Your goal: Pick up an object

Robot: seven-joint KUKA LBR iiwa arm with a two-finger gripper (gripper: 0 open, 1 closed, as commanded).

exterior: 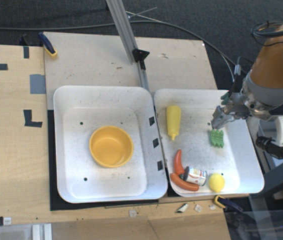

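- The gripper hangs at the right of the frame, over the upper right part of the right bin, with the arm behind it toward the right edge.
- The fingers point down and to the left; whether they are spread or closed cannot be told from this angle, and nothing is seen between them.
- The nearest thing to pick is the green object, which lies on the bin floor just below the fingertips in the picture, close to them but seemingly not yet in contact.
- To do this step well, I judge the fingers should straddle the green object across its narrow width, come down until they nearly touch the floor, and close before any lift.
- The object looks small and soft-edged, so an off-centre approach could push it aside rather than catch it.
- Other candidates sit in the same bin: a yellow bottle at upper centre, and at the lower edge an orange carrot-like piece, a small can and a yellow lemon.
- The left bin holds a yellow bowl at centre left of the frame.
- The small can carries a pale label with red, but no writing or brand can be read at this size.
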